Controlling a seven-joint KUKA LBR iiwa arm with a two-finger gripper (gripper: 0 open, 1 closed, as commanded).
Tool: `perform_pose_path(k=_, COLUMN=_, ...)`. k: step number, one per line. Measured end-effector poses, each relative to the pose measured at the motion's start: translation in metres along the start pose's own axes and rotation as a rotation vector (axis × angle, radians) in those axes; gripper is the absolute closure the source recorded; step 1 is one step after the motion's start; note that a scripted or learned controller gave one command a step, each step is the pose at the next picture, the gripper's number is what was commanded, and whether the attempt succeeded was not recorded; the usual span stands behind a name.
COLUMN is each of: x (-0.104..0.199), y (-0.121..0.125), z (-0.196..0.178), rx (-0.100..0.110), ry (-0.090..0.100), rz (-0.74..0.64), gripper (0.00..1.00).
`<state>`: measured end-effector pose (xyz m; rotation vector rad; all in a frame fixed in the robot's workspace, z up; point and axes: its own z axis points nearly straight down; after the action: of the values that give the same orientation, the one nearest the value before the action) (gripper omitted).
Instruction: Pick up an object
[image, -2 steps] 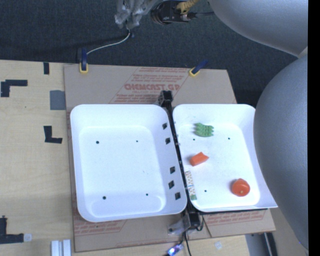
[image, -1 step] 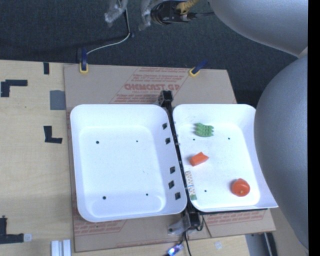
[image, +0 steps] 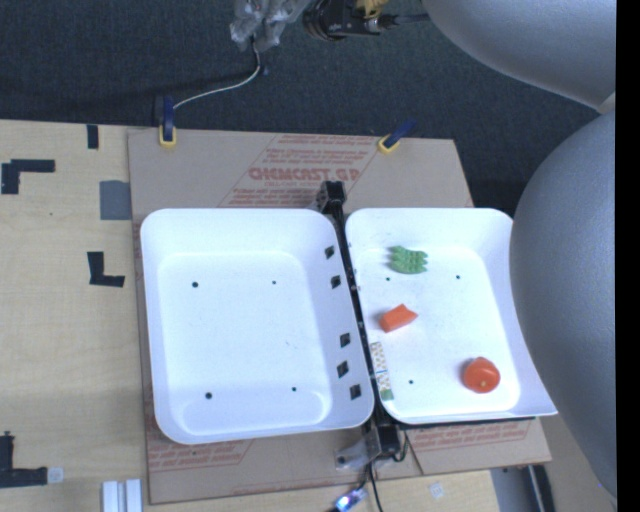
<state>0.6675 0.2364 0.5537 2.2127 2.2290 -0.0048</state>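
White plastic makes up the two shallow bins, which sit side by side on a brown cardboard sheet (image: 300, 175) printed with red lettering. The left bin (image: 160, 300) shows four small dark dots on its floor. The right bin (image: 500, 235) touches it along a dark seam lined with small black clips (image: 346, 340).

Three things lie in the right bin, well apart from each other. A small green ridged object (image: 407, 260) lies near the far side of the bin. An orange wedge-shaped block (image: 398, 318) lies nearer the seam, about midway down the bin. A round red-orange ball-like object (image: 481, 375) rests near the bin's near right corner. A narrow printed strip (image: 378, 365) lies along the seam edge, below the wedge.

The grey arm (image: 580, 260) fills the right side and curves over the top right corner. At the top edge, above the dark floor, a blurred pale metallic shape is probably the gripper (image: 258, 26). It is high above the bench and well apart from both bins. Whether it is wide or narrow cannot be told, and nothing can be seen in it.

A thin white cable (image: 215, 92) runs from that shape down to a blue and yellow clamp (image: 166, 128) on the cardboard's far left corner. A second clamp (image: 395, 138) grips the far edge further right. The pale wooden bench (image: 60, 330) bears black tape marks.
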Motion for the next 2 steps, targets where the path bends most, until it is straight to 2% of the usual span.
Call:
perform_pose_path(k=1, x=-0.0001, y=0.0, z=0.0004, rx=0.001, ry=0.0, rz=0.0, gripper=0.0)
perform_pose_path(k=2, x=0.0013, y=-0.0002, z=-0.0095, rx=0.0, ry=-0.001, rz=-0.002, gripper=1.0)
